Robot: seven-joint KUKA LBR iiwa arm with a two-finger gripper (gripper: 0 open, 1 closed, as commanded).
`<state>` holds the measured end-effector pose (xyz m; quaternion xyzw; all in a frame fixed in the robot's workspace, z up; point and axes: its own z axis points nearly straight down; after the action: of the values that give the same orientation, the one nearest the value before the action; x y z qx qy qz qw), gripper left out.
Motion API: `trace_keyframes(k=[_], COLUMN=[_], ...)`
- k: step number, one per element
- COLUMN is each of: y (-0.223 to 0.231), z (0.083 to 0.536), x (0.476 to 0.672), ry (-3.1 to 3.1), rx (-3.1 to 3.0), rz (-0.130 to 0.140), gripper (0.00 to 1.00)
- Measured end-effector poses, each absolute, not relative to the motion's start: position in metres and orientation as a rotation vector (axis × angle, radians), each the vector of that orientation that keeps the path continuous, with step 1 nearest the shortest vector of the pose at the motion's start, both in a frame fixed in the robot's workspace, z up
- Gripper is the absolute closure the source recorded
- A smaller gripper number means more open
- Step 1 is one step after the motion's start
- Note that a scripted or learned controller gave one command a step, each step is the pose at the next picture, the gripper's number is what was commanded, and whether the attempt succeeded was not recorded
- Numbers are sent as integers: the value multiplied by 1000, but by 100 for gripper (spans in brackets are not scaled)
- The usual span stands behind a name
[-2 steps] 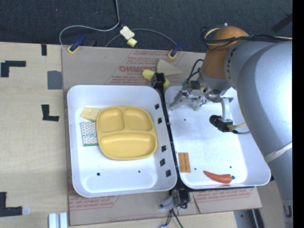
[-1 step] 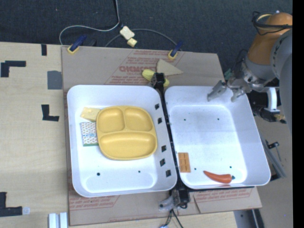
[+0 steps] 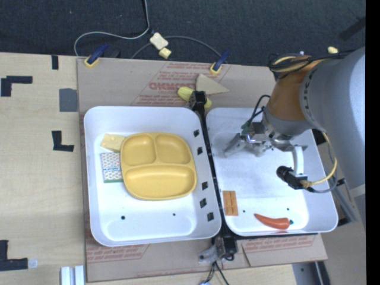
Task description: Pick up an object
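camera view: fixed overhead | slanted down on both bins (image 3: 95,159) | arm (image 3: 332,100) enters from right

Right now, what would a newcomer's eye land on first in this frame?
Probably the yellow divided tray, which takes up much of the left bin. Next, the grey arm with its orange band, reaching from the right over the right bin, and the red chili pepper near that bin's front edge.

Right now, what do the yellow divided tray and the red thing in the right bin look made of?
Yellow divided tray: probably moulded plastic, with a smooth matte finish and rounded compartment ridges. Red thing: likely a plastic or rubber toy chilli, with a slightly glossy, uniform orange-red skin; it is too small to be sure.
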<state>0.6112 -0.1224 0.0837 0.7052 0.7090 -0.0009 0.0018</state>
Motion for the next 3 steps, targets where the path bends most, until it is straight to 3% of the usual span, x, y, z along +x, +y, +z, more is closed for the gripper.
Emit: trace_keyframes(k=[1,2,3], y=[-98,-131,-74], z=[107,189,184], x=[671,484,498], ry=[2225,2213,2231], rx=[2214,2233,2217], rz=[5,-6,2], gripper=[0,0,0])
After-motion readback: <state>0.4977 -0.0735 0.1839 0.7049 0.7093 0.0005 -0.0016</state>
